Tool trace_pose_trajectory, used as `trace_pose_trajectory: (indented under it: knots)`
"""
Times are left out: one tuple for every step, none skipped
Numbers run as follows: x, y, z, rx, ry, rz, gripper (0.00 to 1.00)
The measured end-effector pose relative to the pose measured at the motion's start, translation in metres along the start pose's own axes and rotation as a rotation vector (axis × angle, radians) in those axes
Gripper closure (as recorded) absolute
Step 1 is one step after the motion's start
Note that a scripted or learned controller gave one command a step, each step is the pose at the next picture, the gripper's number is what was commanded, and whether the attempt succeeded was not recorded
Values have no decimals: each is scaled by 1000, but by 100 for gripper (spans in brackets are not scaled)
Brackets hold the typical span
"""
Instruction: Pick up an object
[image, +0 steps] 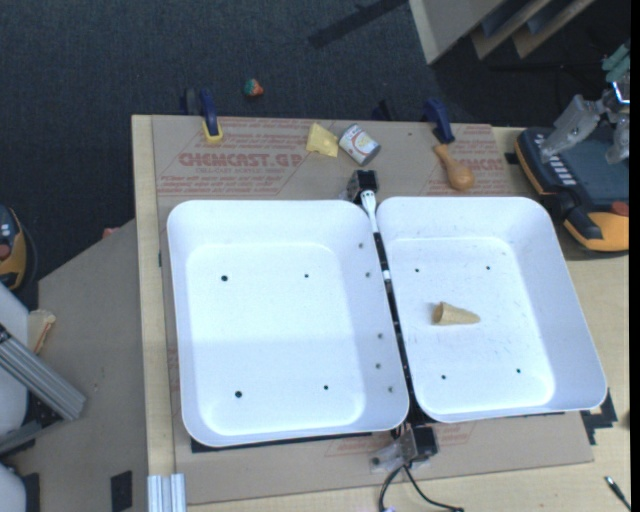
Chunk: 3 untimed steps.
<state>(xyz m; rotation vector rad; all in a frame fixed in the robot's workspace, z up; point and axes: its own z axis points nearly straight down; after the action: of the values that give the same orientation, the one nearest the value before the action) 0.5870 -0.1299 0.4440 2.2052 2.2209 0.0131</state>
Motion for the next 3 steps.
trace_pose_trajectory:
  knots:
    - [-4,0,-4,8,-1,5,100]
    - [68,0,46,20,5,0,100]
    - [152,23,98,21,6,-2,100]
